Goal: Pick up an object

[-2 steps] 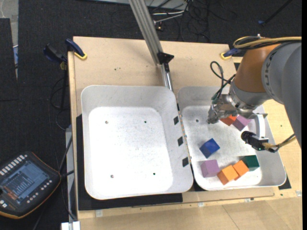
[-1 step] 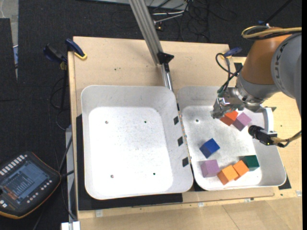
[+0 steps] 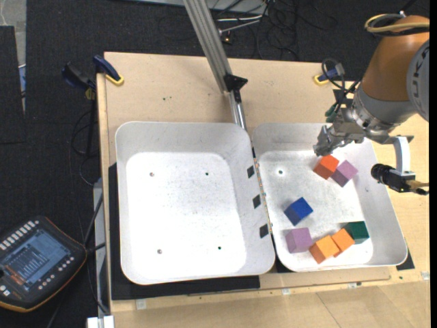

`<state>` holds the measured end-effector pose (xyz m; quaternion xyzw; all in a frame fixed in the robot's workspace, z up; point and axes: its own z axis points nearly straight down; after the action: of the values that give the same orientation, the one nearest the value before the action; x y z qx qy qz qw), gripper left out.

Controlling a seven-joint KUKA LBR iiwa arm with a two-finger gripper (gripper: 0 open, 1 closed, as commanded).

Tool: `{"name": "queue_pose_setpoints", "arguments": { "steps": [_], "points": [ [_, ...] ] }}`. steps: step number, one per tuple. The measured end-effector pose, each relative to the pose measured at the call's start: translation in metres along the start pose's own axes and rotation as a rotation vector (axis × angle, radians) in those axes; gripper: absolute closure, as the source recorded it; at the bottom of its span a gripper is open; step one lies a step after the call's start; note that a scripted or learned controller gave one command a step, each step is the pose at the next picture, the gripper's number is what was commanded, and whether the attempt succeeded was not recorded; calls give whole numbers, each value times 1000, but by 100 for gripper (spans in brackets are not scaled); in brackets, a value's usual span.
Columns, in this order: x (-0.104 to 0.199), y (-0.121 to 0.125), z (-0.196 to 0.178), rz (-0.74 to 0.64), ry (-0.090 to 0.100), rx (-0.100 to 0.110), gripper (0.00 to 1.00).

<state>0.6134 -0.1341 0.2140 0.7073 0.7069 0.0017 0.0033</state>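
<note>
The right bin (image 3: 382, 251) holds several small blocks. An orange block (image 3: 327, 166) and a light purple block (image 3: 345, 172) lie side by side near its far right. A blue block (image 3: 298, 210) sits in the middle. Along the near edge are a purple block (image 3: 298, 240), an orange block (image 3: 326, 247) and a green block (image 3: 356, 232). My gripper (image 3: 326, 144) hangs just above and behind the far orange block, at the bin's back right. Nothing shows between its fingers.
The left bin (image 3: 130, 203) lies beside the right one, with black clips along the shared rim. A slanted metal pole (image 3: 212, 39) crosses the bench's back edge. A teach pendant (image 3: 34, 258) rests at the lower left, off the bench.
</note>
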Motion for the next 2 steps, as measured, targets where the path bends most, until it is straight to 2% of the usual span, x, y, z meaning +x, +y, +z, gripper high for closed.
{"name": "queue_pose_setpoints", "arguments": {
  "steps": [1,2],
  "points": [
    [0,1,-26,-3,1,2,100],
    [51,16,-35,-9,3,4,100]
  ]
}}
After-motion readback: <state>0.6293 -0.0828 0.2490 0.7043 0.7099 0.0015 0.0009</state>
